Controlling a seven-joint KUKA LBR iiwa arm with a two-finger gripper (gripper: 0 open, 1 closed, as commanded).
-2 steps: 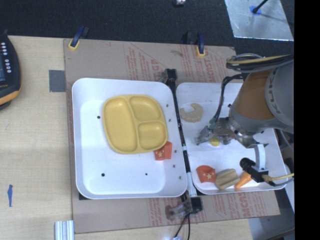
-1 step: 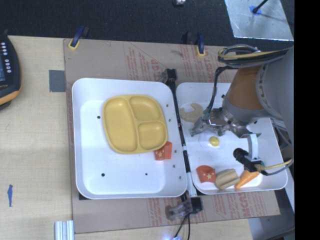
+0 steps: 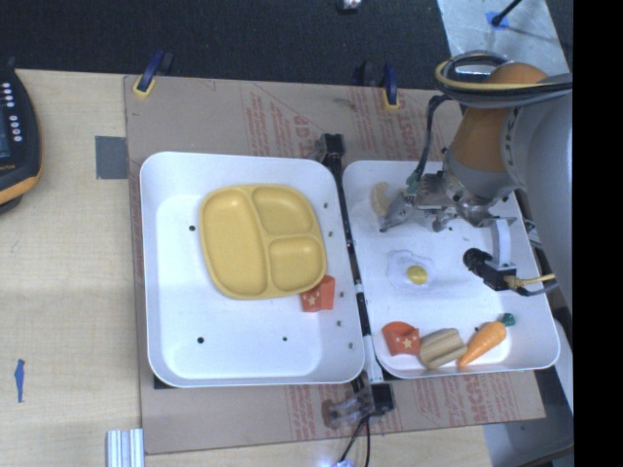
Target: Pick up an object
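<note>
Two white bins sit side by side on my bench, and I'm watching the arm (image 3: 506,134) reach in over the right bin (image 3: 375,261). Its gripper (image 3: 428,207) hangs low in that bin's far half, toward the far-left corner. I can make out metal parts there, but I cannot tell from this angle whether it is gripping anything or how its tips stand.

Close to the far-left corner of the right bin, just beside the gripper, I see a small pale object (image 3: 380,198); it is too small for me to identify. Near the middle of the bin lies a fried egg toy (image 3: 415,272), white with a yellow yolk, apart from the gripper. Along the near edge I count three pieces in a row: a red piece (image 3: 400,338), a tan bread-like roll (image 3: 440,347) touching it, and an orange carrot (image 3: 484,342) toward the near-right corner.

In the left bin (image 3: 175,339) a yellow divided plate (image 3: 263,239) rests in the far half, with a small red block (image 3: 317,295) touching its near-right rim.
</note>
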